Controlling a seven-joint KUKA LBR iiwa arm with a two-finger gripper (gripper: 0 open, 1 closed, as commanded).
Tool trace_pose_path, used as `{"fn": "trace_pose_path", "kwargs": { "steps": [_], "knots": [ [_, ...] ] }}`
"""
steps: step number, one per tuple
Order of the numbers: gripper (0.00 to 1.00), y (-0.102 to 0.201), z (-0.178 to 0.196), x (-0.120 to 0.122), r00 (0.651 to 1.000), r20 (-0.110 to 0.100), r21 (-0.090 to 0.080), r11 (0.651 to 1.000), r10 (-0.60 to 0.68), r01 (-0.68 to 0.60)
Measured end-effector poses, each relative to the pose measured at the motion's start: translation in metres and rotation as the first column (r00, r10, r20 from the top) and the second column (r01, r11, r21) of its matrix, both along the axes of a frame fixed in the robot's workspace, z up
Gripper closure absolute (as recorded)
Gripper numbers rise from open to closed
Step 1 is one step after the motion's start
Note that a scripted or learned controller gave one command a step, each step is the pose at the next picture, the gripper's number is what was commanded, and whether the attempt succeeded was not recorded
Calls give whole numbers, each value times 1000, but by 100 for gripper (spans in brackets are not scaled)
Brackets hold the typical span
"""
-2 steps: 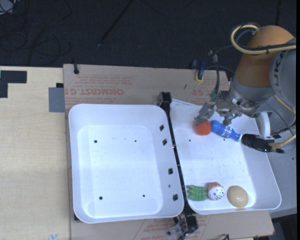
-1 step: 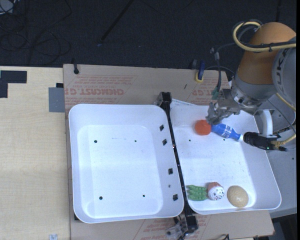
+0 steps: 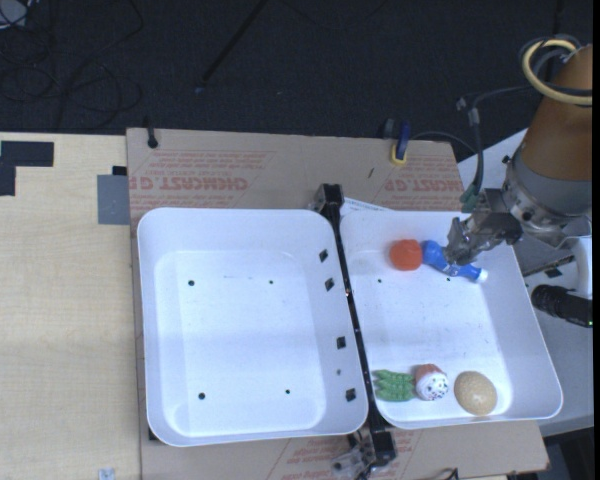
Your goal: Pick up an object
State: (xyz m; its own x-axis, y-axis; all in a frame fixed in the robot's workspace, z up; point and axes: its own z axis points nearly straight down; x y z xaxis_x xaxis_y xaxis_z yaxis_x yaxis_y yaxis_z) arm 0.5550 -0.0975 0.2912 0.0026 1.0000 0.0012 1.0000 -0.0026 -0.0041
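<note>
Operator: Report gripper status.

Technician: The gripper [image 3: 467, 243] is low over the far right part of the right bin [image 3: 510, 328], directly above a blue object [image 3: 442, 258]. The fingers are dark and overlap the object from this angle. I cannot tell how far they are open, or whether the blue object sits between them.

Operator: Position of candidate objects?

Technician: The blue object lies on the bin floor, touching or just beside an orange ball [image 3: 405, 254]. Along the near wall lie a green item [image 3: 393, 384], a small white-and-red object [image 3: 431, 382] and a tan egg-shaped object [image 3: 475, 392]. The left bin [image 3: 180, 238] holds none of them.

Operator: Task progress?

Technician: By my judgement, approach is complete. Nothing appears raised off the floor. Grasp confirmation and lift remain outstanding.
</note>
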Motion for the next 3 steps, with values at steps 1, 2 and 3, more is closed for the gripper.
{"fn": "trace_pose_path", "kwargs": {
  "steps": [1,2,3],
  "knots": [
    [0,0,-2,3,1000,1,-1,1000,0,0],
    [0,62,81,20,1000,11,0,1000,10,-10],
    [100,58,85,19,1000,0,-1,1000,7,-7]
  ]
}}
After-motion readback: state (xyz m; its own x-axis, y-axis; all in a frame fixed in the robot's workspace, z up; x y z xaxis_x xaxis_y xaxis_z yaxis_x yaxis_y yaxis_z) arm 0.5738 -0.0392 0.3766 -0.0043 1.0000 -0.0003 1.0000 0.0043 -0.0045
